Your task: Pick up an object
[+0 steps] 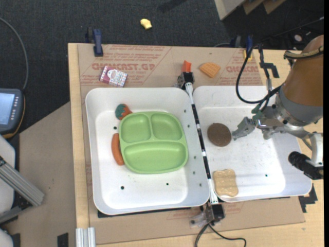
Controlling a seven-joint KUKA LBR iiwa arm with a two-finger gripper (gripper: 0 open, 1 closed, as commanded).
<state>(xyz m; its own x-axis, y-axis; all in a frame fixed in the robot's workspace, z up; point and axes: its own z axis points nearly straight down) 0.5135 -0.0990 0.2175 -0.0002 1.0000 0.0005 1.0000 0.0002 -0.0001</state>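
Note:
In the right bin a round brown patty lies near the left wall. A tan bread-like slice rests at the bin's front left corner. My gripper hangs over the right bin just to the right of the patty, and nothing is visibly held in it. The grey arm with its orange band reaches in from the right. The left bin holds a green divided plate, an orange sausage-shaped piece along the plate's left side, and a small green and red item at its upper left.
On the cardboard behind the bins lie a tan wedge, a small orange piece and a pink and white packet. A black cable loops above the right bin. A yellow item lies on the dark floor.

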